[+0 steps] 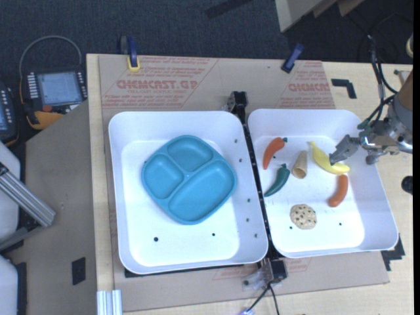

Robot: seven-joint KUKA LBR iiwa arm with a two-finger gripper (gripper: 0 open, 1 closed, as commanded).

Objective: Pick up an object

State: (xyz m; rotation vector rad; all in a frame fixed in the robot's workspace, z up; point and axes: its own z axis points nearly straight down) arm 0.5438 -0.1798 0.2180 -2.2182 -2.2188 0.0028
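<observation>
End effector (pixel 346 151), banana (pixel 326 159) just beside

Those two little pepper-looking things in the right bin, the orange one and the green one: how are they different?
The orange pepper is orange-red with a dark stem end at its upper tip; the green pepper is dark green all over. The orange pepper lies higher in the right bin, the green pepper just below it. The green pepper looks slimmer, the orange pepper plumper. Both are small, curved, lie slanted the same way, and sit near the bin's left wall.

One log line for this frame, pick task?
hand: over right bin, at banana | grasp: none seen | left bin: blue plate
</observation>
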